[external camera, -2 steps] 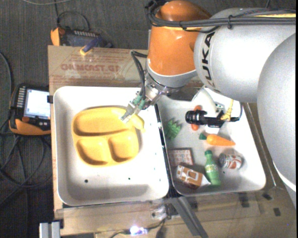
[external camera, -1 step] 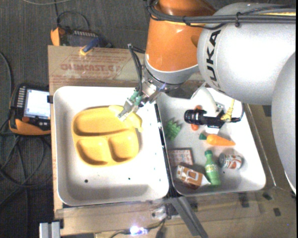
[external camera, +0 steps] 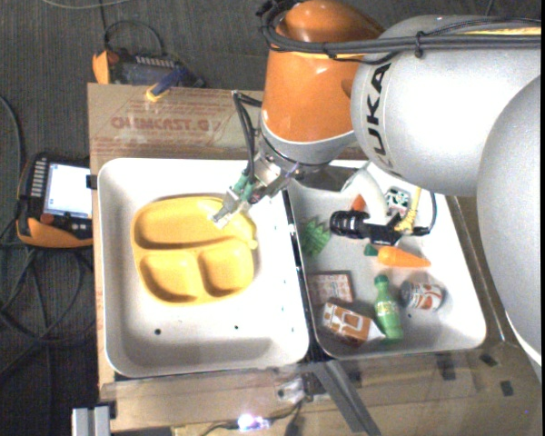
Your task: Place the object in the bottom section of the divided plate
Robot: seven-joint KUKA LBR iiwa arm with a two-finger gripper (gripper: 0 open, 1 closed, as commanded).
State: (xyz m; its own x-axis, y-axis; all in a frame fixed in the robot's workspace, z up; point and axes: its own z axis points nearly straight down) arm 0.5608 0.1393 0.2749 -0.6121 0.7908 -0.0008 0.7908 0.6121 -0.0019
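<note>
A yellow divided plate (external camera: 177,275) lies in the left bin (external camera: 163,343). It has one wide section at the far side and two smaller sections at the near side. My gripper (external camera: 227,211) hangs low over the plate's far right part, near the rim. Its tip points down and to the left. I see no object clearly held at the tip. The orange wrist band and grey arm cover much of the view's upper right.
The right bin (external camera: 463,325) holds a green leafy toy (external camera: 313,237), a carrot (external camera: 404,256), a can (external camera: 423,293), a green bottle (external camera: 387,308), a brown carton (external camera: 347,323) and a flat packet (external camera: 331,286). A cardboard sheet (external camera: 154,130) lies behind the left bin.
</note>
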